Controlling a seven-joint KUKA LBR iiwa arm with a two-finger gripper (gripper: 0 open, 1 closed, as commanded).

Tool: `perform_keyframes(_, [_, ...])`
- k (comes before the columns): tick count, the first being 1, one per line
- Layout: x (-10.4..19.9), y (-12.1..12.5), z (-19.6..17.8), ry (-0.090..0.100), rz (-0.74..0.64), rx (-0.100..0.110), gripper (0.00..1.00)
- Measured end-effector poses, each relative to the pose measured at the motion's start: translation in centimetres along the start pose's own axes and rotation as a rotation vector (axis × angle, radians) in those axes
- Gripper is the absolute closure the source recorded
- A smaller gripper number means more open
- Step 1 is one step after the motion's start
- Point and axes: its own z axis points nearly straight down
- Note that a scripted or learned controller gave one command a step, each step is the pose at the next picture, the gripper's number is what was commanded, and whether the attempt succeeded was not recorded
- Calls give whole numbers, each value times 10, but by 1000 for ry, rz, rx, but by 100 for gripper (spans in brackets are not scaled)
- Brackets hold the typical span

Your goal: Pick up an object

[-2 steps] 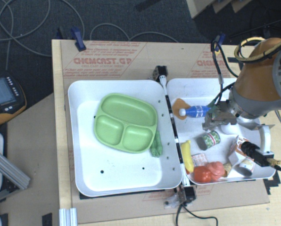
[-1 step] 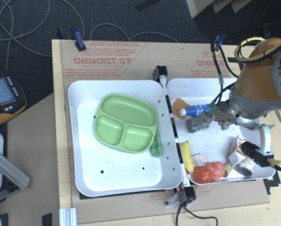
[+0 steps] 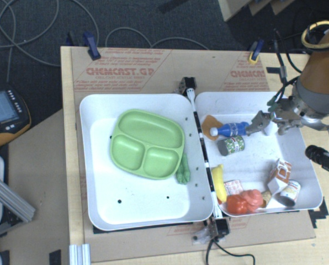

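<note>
You have the tool (image 3: 265, 121) low over the right bin (image 3: 313, 173), near that bin's far edge and toward its right side, with the grey arm and its orange band (image 3: 320, 70) coming in over the bench's right edge. You cannot tell from this angle how far the tool stands open, and nothing shows between its tips. Just beside the tool lies a blue bottle (image 3: 232, 129) on its side, its white cap toward the divider between the bins; an orange piece (image 3: 210, 123) lies against that capped end, and a small green can (image 3: 232, 145) sits touching or almost touching the bottle on its near side, so those three crowd each other. Along the divider, nearer you, a yellow banana (image 3: 219, 184) lies lengthwise, with a red pepper (image 3: 245, 201) and a small flat packet (image 3: 233, 185) packed in beside it at the bin's near edge. Toward the near right corner a small carton (image 3: 281, 173) leans over a white cup (image 3: 289, 192) lying on its side. In the left bin (image 3: 98, 197) a green divided plate (image 3: 148, 144) rests toward the far right part, with a green leafy item (image 3: 183, 170) tucked against its right rim by the divider.
</note>
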Motion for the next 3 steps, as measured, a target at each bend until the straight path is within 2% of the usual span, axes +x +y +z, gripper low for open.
perform_keyframes(1, [15, 45, 103, 3, -1, 5, 0])
perform_keyframes(2, [15, 24, 127, 3, 0, 5, 0])
perform_keyframes(3, [2, 52, 89, 1, -2, 0, 0])
